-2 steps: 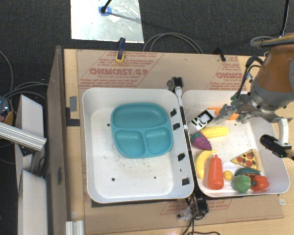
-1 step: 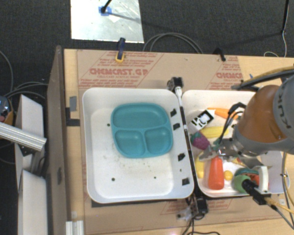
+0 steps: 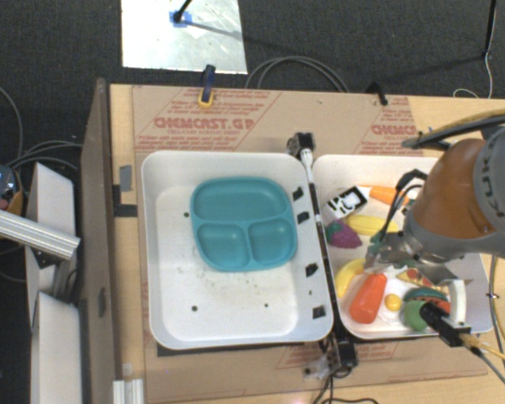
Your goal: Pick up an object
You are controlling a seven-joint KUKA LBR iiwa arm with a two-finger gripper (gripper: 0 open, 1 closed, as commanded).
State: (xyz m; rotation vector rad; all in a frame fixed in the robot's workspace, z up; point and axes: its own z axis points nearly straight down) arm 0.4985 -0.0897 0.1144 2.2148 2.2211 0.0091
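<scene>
The right bin holds several toy foods. An orange carrot lies at the back, with a yellow banana and a purple piece in front of it. Nearer the front are a yellow fruit, a red-orange cylinder, a small yellow ball and a green piece. The gripper hangs low over the bin's middle, just right of the yellow fruit and above the red-orange cylinder. The arm hides the bin's right part. I see nothing held.
The left bin carries a teal divided plate. A black-and-white tag lies at the back left of the right bin. A black-clipped divider runs between the bins. Cables trail behind the bench.
</scene>
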